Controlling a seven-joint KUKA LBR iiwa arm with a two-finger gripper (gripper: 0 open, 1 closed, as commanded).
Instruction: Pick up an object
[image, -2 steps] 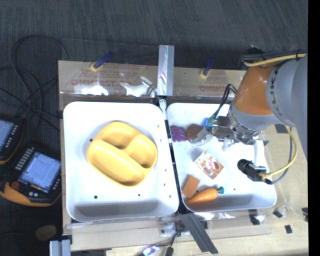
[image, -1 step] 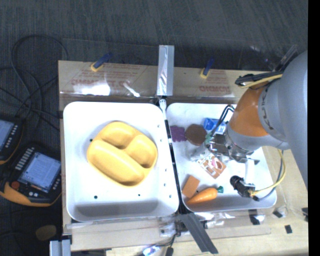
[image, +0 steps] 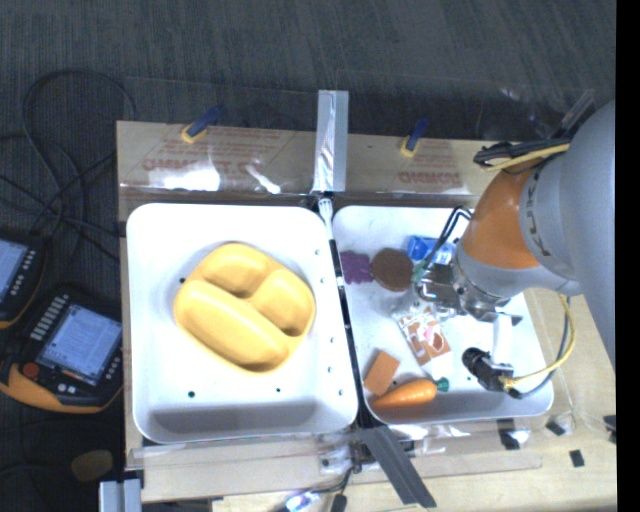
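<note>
step: approach, pre-grasp | gripper (image: 432, 290) low in right bin (image: 535, 395), just above snack packet (image: 425, 335); open/shut state: can't tell, nothing seen held | next: drop onto packet, close | 1 carrot (image: 405, 393) near

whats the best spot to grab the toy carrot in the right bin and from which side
Probably the thick orange middle of the carrot, coming straight down with the jaws closing across its width. It lies flat along the right bin's near wall, green tip pointing right, so a side approach looks blocked; the orange block crowds its left end.
</note>
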